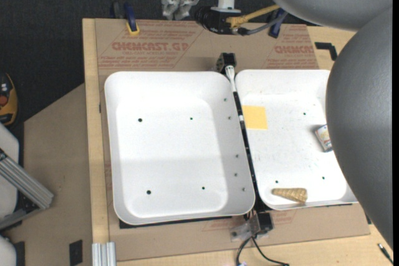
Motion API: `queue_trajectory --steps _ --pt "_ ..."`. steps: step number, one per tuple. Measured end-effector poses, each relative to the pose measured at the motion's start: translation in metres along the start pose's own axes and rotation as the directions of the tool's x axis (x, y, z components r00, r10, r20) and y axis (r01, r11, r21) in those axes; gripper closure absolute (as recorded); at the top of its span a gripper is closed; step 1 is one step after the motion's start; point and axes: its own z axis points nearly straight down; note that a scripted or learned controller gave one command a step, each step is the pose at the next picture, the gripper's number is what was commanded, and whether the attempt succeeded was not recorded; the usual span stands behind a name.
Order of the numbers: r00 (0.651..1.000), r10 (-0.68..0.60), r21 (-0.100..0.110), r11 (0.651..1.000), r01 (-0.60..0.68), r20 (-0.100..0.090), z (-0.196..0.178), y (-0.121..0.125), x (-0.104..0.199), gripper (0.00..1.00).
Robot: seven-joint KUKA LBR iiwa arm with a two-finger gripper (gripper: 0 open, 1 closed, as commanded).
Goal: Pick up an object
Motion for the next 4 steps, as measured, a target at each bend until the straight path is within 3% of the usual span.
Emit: queue_trajectory --steps 1,2,3,4 --pt "1.0 0.008 0.018 1.0 -0.008 0.008 0.085 -0.01 0.003 1.0" --pt "1.0 0.007 0.004 1.0 -0.007 0.004 0.06 0.001 0.004 1.0" --pt "1.0 0.008 0.007 1.0 -0.008 0.004 0.045 -0.013 0.003 1.0" --pt "1.0 0.011 0.013 1.0 -0.011 0.006 0.048 -0.042 -0.024 1.0"
